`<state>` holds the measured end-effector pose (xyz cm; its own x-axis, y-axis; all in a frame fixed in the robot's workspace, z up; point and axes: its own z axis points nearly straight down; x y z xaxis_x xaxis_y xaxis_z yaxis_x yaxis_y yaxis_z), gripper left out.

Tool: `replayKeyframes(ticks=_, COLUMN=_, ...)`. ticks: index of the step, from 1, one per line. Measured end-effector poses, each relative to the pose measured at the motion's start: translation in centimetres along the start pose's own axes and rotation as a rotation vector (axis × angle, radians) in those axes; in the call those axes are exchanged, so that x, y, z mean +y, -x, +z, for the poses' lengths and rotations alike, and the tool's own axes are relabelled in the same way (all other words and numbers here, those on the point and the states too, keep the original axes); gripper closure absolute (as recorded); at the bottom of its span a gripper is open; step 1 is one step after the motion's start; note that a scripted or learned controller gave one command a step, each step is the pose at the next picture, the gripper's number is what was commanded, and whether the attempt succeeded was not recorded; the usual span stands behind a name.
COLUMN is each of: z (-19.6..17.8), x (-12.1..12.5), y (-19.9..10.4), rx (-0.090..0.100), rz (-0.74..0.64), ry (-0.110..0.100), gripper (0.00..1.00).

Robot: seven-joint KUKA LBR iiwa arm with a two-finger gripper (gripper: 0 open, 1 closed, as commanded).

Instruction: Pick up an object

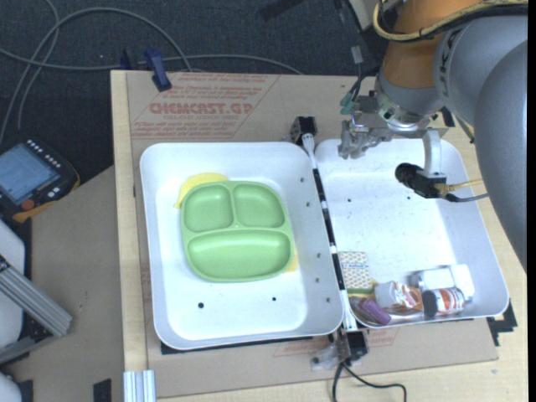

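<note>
Two white bins: green divided plate (236,231) left, small clutter (410,296) right, claw (358,141) state unclear.

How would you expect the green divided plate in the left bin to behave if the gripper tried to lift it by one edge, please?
The green divided plate looks like moulded plastic, so probably stiff and fairly light. Its glossy, rounded rim may slip between narrow fingers. It is wide and lies flat over something yellow, so an edge grasp would likely tilt it rather than lift it level.
</note>
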<state>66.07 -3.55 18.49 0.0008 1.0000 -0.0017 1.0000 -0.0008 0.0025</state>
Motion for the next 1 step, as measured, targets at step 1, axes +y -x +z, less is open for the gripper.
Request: replayKeyframes(ticks=1, z=0.01, x=0.35, y=-4.96, rx=0.002, rz=-0.003, ry=0.000, gripper=1.00)
